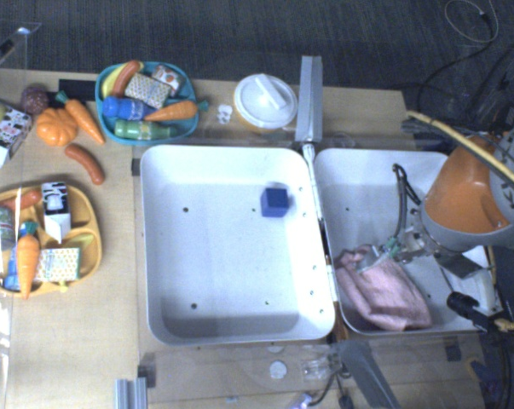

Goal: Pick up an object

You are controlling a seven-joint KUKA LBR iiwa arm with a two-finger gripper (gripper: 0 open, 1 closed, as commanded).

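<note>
Inside the left bin point(167, 254) sits a blue cube point(275, 201); right bin point(359, 173) holds pink cloth point(384, 292).

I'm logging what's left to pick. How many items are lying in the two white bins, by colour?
Blue: 1, the blue block in the left bin.
Pink: 1, the pink cloth in the right bin, with the claw at its top edge.
Total: 2
</note>
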